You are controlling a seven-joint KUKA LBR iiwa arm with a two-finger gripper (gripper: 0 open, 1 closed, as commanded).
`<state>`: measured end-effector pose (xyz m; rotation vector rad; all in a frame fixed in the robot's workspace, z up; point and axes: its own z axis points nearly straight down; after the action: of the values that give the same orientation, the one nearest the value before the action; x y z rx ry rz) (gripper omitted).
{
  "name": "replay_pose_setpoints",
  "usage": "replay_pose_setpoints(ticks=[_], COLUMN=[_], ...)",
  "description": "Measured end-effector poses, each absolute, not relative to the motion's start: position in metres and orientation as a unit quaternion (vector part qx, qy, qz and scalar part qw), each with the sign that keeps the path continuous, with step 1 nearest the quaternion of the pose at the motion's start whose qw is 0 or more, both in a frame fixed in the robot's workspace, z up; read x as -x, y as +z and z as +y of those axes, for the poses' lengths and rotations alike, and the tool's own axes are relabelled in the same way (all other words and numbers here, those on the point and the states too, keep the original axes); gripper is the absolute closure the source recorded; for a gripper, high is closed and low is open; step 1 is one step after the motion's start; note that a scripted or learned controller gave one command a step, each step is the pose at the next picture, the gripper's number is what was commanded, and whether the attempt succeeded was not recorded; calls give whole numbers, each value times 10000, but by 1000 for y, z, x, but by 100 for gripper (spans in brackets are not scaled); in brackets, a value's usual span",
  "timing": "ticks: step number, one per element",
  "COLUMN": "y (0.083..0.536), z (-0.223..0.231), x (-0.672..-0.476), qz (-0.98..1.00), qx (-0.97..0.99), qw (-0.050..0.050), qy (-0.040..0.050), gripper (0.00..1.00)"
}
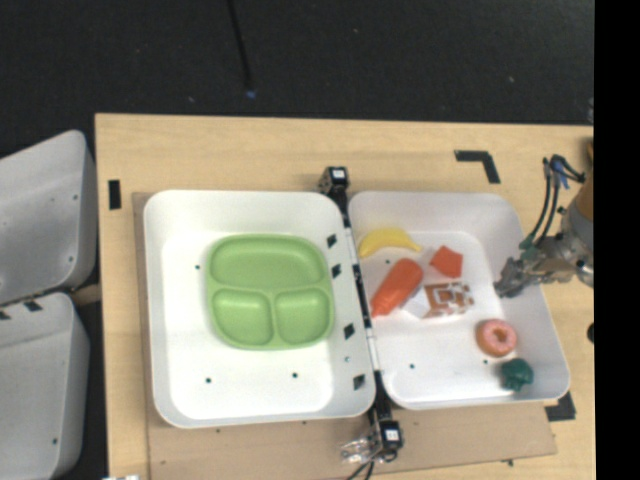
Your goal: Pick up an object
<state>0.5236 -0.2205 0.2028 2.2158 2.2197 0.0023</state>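
On a pale wooden bench (pixel 250 153), two shallow white bins set side by side, inner rims touching along a row of black clips.

Left bin (pixel 175 368): one green divided plate (pixel 268 290), three compartments, lying flat near the middle. Small dark dots on the bin floor; nature not clear.

Right bin (pixel 440 383): six items.
- Yellow banana (pixel 389 240), near the far left corner, curved side away from the camera.
- Orange carrot (pixel 396 286), just below the banana, lying at a slant, tip toward the dividing rims.
- Small orange-red block (pixel 446 261), right of the carrot's upper end, apart from it.
- Flat white-and-red piece (pixel 447 298), just beside the carrot; pattern too blurred to read.
- Pink ring-shaped doughnut (pixel 496 338), toward the near right, well apart from the carrot.
- Dark green lump (pixel 517 374), just below the doughnut, close to the near right corner; shape hard to make out.

At the right bin's right wall: gripper (pixel 512 280), grey, reaching in low over the rim, tips pointing left toward the flat piece but apart from it. Nothing seen between the tips; whether spread or closed, cannot tell, detail too small and blurred. Wrist and cables (pixel 553 203) cut off at the right.

Far left, grey panels (pixel 40 218), partly out of frame.
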Motion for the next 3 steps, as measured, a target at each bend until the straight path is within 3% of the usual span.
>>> replay_pose_setpoints(ticks=[1, 3], y=[202, 200], z=[-221, -111], x=[-524, -535], qz=[7074, 7098], qx=[-7069, -7044], qw=[16, -3], qy=[7, 9], gripper=[100, 100])
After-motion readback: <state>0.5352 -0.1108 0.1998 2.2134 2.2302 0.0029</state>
